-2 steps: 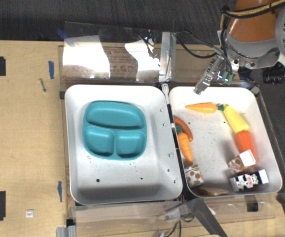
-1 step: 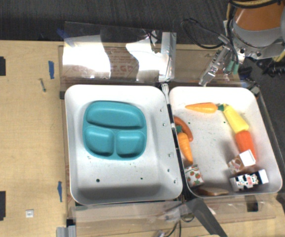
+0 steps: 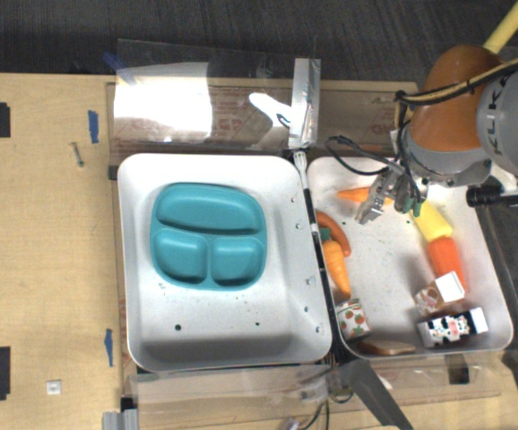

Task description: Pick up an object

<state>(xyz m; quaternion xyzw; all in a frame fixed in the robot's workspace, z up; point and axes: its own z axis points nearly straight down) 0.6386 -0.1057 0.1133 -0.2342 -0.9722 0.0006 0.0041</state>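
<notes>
Letters "KU" are being shown on the arm (image 3: pixel 510 124), cut off at frame edge; gripper (image 3: pixel 377 202) spread cannot be told above the right bin (image 3: pixel 496 285).

This looks like a robotics lab, a test bench set up for grasping trials rather than any home or shop. A grey industrial arm (image 3: pixel 501 115) with an orange band comes in at three o'clock, loose black cables (image 3: pixel 358 155) trailing near its wrist. Two shallow white bins (image 3: pixel 142 330) sit side by side at the centre on a plywood bench (image 3: pixel 35 240) marked with black tape corners at nine o'clock and bits of blue tape. A clear plastic guard (image 3: pixel 214 106) stands at twelve o'clock. The right-hand bin holds toy food (image 3: pixel 335 262) and small boxes (image 3: pixel 452 325); the left holds a teal divided tray (image 3: pixel 208 233).
</notes>
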